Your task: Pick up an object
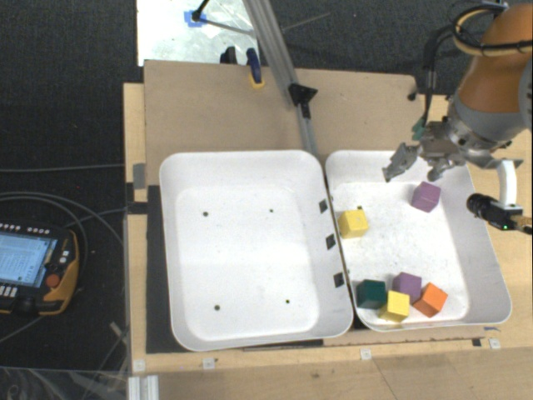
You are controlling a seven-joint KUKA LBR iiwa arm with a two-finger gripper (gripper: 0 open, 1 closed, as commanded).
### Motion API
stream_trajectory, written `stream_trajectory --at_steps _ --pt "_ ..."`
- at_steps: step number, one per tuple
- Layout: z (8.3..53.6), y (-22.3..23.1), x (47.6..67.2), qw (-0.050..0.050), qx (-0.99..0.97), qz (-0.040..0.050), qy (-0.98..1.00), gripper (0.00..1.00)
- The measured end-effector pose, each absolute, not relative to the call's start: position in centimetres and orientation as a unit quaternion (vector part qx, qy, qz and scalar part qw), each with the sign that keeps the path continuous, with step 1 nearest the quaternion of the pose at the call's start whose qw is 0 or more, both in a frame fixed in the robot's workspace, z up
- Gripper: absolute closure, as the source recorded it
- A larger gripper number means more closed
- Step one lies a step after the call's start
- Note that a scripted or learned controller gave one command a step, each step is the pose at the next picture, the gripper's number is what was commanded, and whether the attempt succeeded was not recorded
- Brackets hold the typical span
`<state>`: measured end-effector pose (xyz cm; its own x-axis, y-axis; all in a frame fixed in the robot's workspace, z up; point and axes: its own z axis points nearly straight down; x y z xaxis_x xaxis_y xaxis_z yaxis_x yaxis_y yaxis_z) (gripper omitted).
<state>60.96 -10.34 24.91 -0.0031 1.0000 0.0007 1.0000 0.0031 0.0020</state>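
My gripper point(414, 167) hangs over the far part of the right bin point(479, 261), its two fingers spread open with nothing between them. A purple cube point(425, 197) lies just below and to the right of the fingertips, apart from them. A yellow cube point(353, 222) sits near the bin's left wall. At the near edge of the bin huddle a dark green cube point(371, 293), a second yellow cube point(397, 305), a second purple cube point(407, 285) and an orange cube point(430, 299).
The left bin point(241, 248) stands beside the right one, joined by black clips. A slanted metal pole point(275, 48) crosses the back of the bench. A teach pendant point(33, 261) lies on the floor at far left.
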Motion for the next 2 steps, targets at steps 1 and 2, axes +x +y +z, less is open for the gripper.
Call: stream_trajectory --at_steps 1,2 --pt "27.74 -18.51 57.35 0.003 0.709 -0.0002 0.705 0.00" --pt "27.57 -17.96 57.54 0.002 0.707 0.0006 0.708 0.00"
